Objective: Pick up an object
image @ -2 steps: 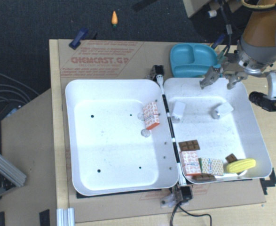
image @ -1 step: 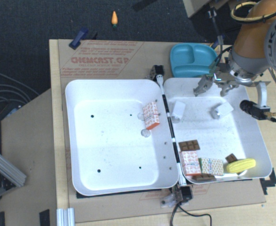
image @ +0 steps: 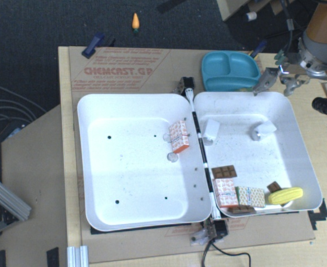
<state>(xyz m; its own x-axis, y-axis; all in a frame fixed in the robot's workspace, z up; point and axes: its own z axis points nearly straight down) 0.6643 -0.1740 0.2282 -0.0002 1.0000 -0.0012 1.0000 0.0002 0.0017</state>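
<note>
Your gripper (image: 278,78) hangs at the far right, above the back rim of the right bin (image: 297,128) and just beside the teal tray (image: 230,70). Its jaws stand apart with nothing between them, and they touch no object.

Nearest to the jaws, in the back half of that bin, lie a white block (image: 211,129) against the dividing wall and a pale grey piece (image: 262,130) in the middle. Both look small, light and smooth; they may slip, so close squarely across their narrow sides.

The front corner of the right bin holds a crowded cluster: a brown bar (image: 224,172), a red-and-white carton (image: 225,192), a patterned box (image: 251,196) touching it, and a yellow corn cob (image: 285,195) by the rim. The cartons look stiff, light and flat-sided, which makes for easy gripping, but they sit pressed together with little room for a jaw between them. The cob looks rounded and probably rubbery, so it could roll; take it across its middle.

In the left bin (image: 96,149), a small printed carton (image: 179,136) stands alone near the dividing wall, well apart from everything but a small clear disc (image: 172,157). That is likely your cleanest pick: light, rigid, with free flat faces on both sides.
</note>
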